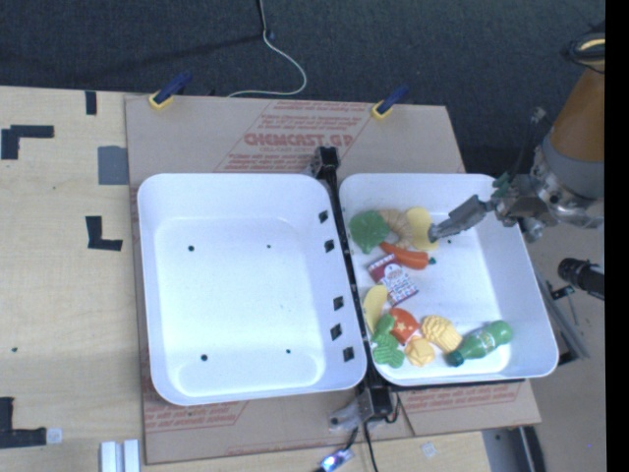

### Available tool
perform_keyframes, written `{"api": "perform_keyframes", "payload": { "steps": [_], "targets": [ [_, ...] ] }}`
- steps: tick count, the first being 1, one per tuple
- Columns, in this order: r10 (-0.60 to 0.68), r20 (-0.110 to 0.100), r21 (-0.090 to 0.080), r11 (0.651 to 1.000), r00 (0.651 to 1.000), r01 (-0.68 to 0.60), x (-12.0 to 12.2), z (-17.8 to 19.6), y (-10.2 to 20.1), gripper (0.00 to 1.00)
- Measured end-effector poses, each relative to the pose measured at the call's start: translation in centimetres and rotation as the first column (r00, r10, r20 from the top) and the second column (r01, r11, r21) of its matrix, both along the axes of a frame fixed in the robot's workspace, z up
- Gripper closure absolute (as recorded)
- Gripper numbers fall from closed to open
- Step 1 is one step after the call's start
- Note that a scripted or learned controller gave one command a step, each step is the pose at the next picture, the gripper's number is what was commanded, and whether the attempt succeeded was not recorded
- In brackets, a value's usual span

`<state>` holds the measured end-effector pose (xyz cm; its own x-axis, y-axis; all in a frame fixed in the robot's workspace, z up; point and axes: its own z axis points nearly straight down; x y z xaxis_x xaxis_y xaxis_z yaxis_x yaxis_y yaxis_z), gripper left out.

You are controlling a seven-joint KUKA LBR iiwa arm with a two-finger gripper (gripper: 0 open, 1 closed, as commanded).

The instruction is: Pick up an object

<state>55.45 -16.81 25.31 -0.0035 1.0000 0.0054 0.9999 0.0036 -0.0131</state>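
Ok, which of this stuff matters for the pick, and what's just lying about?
For the pick:
gripper, over the right bin
green toy
orange carrot
yellow piece
green bottle
small printed box

Lying about:
left bin
cardboard sheet
two clamps
cable

1 camera, fixed above the counter [59, 264], looks down at a slant. It stands far enough off to take in both white bins whole: the left bin [157, 205] sits at the centre of the picture and the right bin [526, 293] toward the right side. The far edge of the counter runs across the upper part, with dark floor [413, 28] beyond it. The arm [580, 136] enters from the right edge, cut off by the frame.
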Motion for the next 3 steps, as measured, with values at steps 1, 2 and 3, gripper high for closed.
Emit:
{"api": "perform_keyframes", "payload": {
  "steps": [1,2,3],
  "targets": [
    [-0.005,0.013,-0.004,1.0,1.0,0.006,2.6,-17.2,0.1,0.0],
    [-0.002,0.017,0.002,1.0,1.0,0.002,2.9,-15.6,0.3,1.0],
    [-0.004,0.017,-0.01,1.0,1.0,0.005,7.1,-13.2,-5.8,1.0]
  ]
}}
